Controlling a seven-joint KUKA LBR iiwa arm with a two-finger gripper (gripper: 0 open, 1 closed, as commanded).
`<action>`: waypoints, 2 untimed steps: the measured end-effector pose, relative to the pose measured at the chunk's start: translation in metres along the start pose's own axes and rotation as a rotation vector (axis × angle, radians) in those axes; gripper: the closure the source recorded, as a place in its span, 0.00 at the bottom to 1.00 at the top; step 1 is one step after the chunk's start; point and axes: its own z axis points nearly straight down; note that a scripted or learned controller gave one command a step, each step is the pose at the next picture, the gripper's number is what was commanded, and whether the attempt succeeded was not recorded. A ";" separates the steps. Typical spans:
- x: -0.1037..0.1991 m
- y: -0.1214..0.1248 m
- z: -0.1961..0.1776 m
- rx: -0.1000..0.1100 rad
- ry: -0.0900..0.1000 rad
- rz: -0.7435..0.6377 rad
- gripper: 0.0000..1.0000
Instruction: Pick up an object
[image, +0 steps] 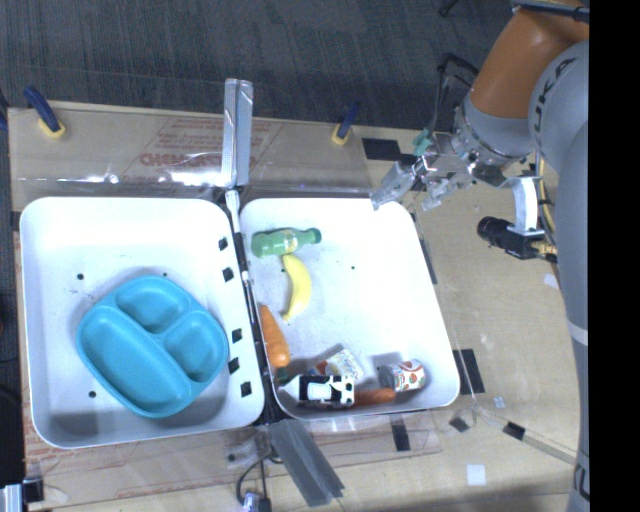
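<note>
the gripper (408, 196) hangs over the far right corner of the right bin (400, 290), its two fingers spread apart with nothing between them. in that bin a green bottle (283, 241) and a banana (295, 285) lie near the far left, a carrot (274, 337) along the left wall, a black-and-white toy (328, 390) and a small can (408, 377) at the near edge. the left bin (50, 290) holds a blue divided tray (152, 344).

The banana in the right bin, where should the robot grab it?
Probably at the middle of the banana, coming straight down from above. It lies flat with bare floor along its right side, and its curved body is narrow enough there for the fingers to straddle. Its top end sits close to the green bottle.
</note>
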 end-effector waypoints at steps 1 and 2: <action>0.018 0.013 0.139 0.001 0.001 0.181 0.00; 0.071 -0.031 0.179 -0.021 -0.004 0.021 0.00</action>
